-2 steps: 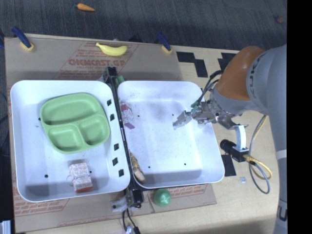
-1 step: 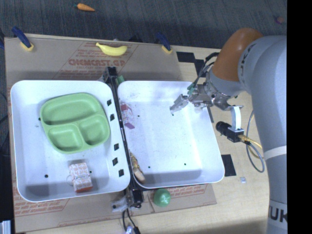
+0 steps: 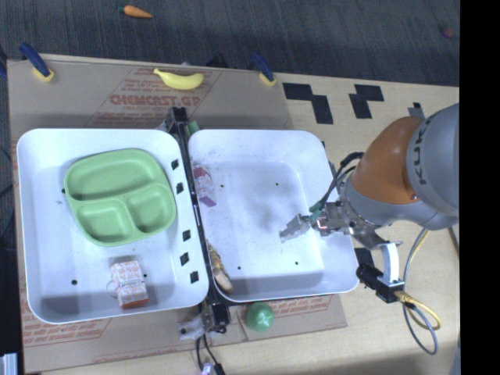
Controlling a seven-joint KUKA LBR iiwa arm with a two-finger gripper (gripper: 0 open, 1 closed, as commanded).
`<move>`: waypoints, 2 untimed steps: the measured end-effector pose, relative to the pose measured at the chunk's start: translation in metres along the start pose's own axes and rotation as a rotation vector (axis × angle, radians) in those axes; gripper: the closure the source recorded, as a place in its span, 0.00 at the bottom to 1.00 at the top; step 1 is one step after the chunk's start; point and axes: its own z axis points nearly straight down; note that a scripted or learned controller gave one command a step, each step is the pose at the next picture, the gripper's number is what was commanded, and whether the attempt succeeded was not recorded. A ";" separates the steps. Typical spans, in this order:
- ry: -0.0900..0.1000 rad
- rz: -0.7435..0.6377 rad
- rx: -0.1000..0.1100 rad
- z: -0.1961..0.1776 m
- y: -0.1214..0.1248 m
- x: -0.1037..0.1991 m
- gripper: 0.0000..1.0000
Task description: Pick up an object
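My gripper (image 3: 295,226) hangs low over the right part of the right bin (image 3: 258,143), pointing left, and I see nothing held in it. A pinkish wrapper (image 3: 203,184) lies against that bin's left wall, well to the gripper's left. A small tan object (image 3: 219,273) sits in the bin's front left corner. The left bin (image 3: 31,209) holds a green divided plate (image 3: 121,195) and, toward the front, a small red-and-white packet (image 3: 128,281).
Behind the bins a yellow banana (image 3: 180,78) lies on the cardboard. A green ball (image 3: 260,316) rests in front of the right bin. Blue clamps (image 3: 37,62) (image 3: 263,67) grip the bench's back edge. An orange carrot (image 3: 137,11) lies on the floor beyond.
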 end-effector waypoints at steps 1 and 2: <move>0.001 -0.001 0.000 0.030 0.014 0.000 0.00; 0.001 0.002 -0.005 -0.009 0.065 0.000 0.00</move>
